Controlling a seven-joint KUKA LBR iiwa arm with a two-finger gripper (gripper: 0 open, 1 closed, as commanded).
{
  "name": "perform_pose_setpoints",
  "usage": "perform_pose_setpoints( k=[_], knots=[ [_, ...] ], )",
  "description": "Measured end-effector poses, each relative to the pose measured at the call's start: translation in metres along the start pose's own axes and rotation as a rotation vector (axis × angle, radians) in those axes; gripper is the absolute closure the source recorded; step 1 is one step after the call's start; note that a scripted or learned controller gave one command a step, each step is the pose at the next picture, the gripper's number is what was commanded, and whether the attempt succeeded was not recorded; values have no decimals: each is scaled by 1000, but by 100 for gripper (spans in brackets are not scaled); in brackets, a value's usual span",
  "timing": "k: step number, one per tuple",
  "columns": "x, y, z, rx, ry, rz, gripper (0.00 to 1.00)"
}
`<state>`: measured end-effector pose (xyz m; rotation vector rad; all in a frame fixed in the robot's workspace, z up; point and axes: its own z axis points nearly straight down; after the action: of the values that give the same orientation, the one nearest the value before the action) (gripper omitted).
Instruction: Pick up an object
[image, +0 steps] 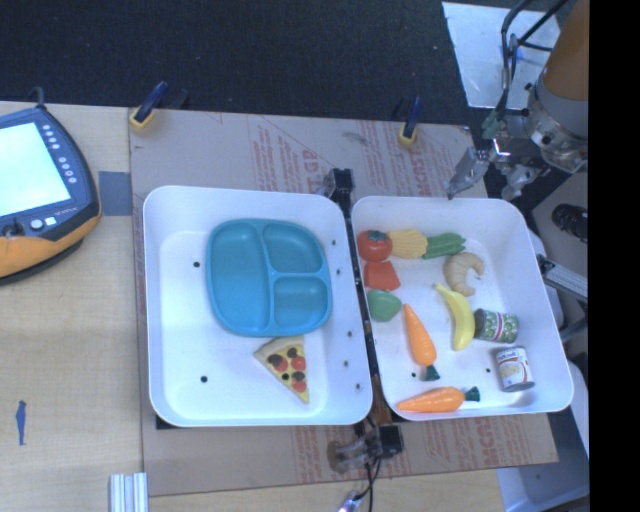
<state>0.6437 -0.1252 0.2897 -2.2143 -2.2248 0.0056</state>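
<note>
A: Where is the tool?
B: Above the right bin's far rim, fingers apart, holding nothing.
A: And the objects?
B: Below it lie corn, croissant and banana; farther left, the blue plate.

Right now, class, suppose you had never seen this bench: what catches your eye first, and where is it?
The big blue divided plate in the left bin stands out first, with a pizza slice toy just below it. Next comes the bright clutter in the right bin: a yellow banana, two orange carrots and a red tomato. The gripper hangs above that bin's far right corner.
</note>
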Motion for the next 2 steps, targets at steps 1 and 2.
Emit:
perform_pose_setpoints(
  k=[1,2],
  knots=[
    [38,-70,99,2,0,0,0],
    [30,-78,199,2,0,-1,0]
  ],
)
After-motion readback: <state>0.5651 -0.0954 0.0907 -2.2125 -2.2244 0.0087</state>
